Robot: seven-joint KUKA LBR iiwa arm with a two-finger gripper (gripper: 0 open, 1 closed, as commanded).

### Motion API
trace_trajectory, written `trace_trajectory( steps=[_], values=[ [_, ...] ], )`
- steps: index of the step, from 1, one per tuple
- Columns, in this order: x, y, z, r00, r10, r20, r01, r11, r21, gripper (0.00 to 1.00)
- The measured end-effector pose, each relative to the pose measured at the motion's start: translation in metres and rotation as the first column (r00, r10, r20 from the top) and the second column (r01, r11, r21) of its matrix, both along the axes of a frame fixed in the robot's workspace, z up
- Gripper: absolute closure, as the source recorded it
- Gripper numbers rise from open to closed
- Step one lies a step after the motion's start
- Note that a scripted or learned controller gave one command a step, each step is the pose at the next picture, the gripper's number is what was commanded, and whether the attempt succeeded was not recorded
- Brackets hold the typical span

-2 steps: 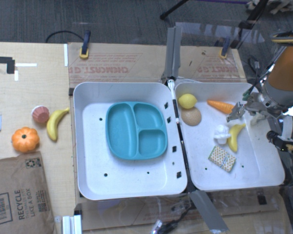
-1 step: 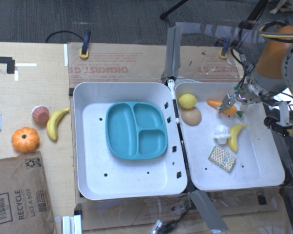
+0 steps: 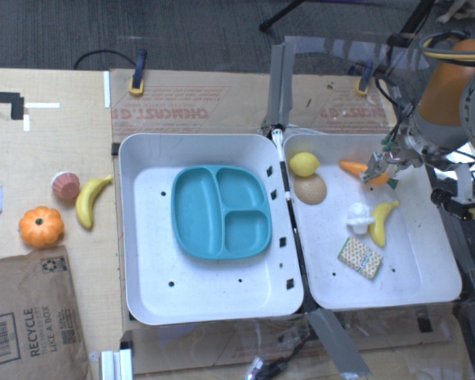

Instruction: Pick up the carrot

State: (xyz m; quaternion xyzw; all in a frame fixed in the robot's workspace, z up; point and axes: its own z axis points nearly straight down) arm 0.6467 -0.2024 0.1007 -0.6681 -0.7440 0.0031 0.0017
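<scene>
In the right-hand shallow white bin [image 3: 427, 283], nearest the camera, a speckled tan sponge block [image 3: 359, 257] lies near the front, with open floor toward the right wall. Just behind it sit a small white figure [image 3: 358, 216] and a yellow toy banana [image 3: 382, 218], touching. Farther back, a tan egg-shaped piece [image 3: 309, 189] rests beside a yellow lemon [image 3: 303, 164] at the left wall. The orange tapered carrot [image 3: 354, 168] lies toward the back, its right end under the gripper [image 3: 378, 172], which is down upon it; whether it is clenched or released cannot be made out. The left bin [image 3: 142, 275] holds a teal divided plate [image 3: 221, 211].
</scene>
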Motion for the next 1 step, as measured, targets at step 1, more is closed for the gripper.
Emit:
trace_trajectory(
  steps=[1],
  values=[
    [0.0027,0.0762,0.1029,0.993,0.119,0.008,-0.119,0.993,0.001,1.0]
  ],
)
